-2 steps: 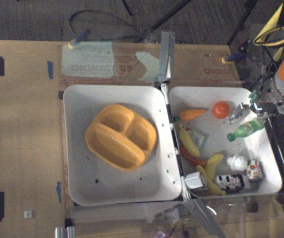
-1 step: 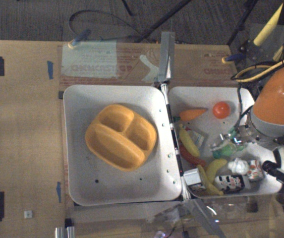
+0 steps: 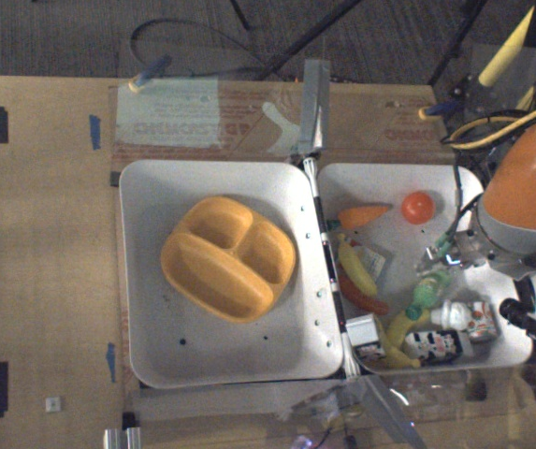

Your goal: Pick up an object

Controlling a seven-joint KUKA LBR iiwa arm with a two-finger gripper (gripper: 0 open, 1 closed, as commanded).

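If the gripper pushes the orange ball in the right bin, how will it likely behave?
The ball looks round and smooth, so it would probably roll away. It lies apart from the carrot, with bare bin floor around, so little would stop it. It seems small, likely light.

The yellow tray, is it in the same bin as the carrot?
No, the yellow tray lies alone in the left bin, while the carrot is in the right bin among other items.
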